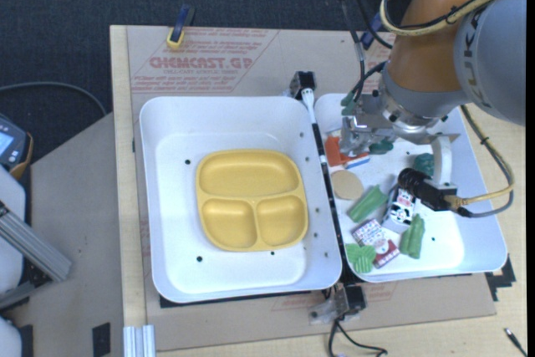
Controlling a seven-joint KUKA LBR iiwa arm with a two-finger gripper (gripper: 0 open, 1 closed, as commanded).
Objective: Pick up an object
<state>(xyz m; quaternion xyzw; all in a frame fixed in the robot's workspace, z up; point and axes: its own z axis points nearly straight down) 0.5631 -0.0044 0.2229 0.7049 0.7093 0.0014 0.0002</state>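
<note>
My gripper [354,145] is low over the left part of the right bin [476,242], just above an orange-red object [333,152] by the bin's left wall. A teal piece [381,146] shows beside the gripper. Below it lie a tan round disc [346,184], a green block [366,203], a black-and-white item [402,210], another green block [412,236], a small green piece [361,232] and a red-and-white card [381,252]. Nothing shows clearly as held.
The left bin [167,138] holds a yellow divided plate [251,198]. The grey and orange arm [435,29] covers the right bin's far part. A teal-green object [425,164] lies to the gripper's right. A yellow and blue clip [178,28] sits on the cardboard behind the bins.
</note>
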